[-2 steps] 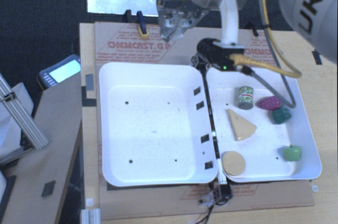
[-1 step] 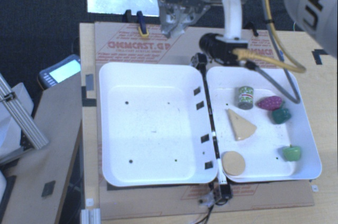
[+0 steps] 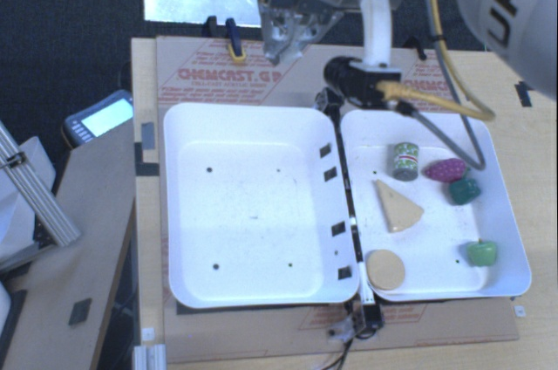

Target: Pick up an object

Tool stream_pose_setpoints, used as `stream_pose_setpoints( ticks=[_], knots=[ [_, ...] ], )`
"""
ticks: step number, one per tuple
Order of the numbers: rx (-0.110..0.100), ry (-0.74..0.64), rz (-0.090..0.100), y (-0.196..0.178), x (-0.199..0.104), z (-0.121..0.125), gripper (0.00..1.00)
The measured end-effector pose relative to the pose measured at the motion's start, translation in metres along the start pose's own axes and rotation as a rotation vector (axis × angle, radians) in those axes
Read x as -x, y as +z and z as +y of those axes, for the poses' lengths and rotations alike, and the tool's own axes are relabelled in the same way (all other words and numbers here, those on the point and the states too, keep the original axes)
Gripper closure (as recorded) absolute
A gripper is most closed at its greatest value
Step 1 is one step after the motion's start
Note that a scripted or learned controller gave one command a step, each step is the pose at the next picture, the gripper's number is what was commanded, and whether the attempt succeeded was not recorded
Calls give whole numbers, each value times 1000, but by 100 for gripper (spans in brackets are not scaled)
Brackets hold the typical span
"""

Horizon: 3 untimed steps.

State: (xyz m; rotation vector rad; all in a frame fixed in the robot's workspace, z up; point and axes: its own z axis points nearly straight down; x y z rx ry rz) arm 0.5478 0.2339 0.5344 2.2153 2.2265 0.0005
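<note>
The right bin (image 3: 436, 272) holds several small objects: a little can with a green label (image 3: 404, 161), a magenta lump (image 3: 445, 169), a teal piece (image 3: 464, 190), a green piece (image 3: 480, 252), a pale yellow wedge (image 3: 398, 205) and a tan disc (image 3: 385, 269) at its front left corner. My gripper (image 3: 282, 41) hangs high over the bench's back edge, beyond the far right corner of the left bin (image 3: 253, 211). It is well clear of all the objects, and nothing shows beneath it.
A black mount (image 3: 356, 84) with a white post (image 3: 377, 26) stands behind the bins' shared wall. Yellow and grey cables (image 3: 445, 106) arc over the right bin's back. A small screen device (image 3: 100, 119) and an aluminium rail (image 3: 35, 189) lie to the left.
</note>
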Motion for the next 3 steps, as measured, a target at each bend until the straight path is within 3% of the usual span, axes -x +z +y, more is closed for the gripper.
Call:
stream_pose_setpoints(
  ticks=[1,2,3],
  knots=[
    [-8,11,-3,70,86,-57,100],
    [3,0,2,55,81,-54,100],
    [-10,0,-2,164,63,-63,100]
  ],
)
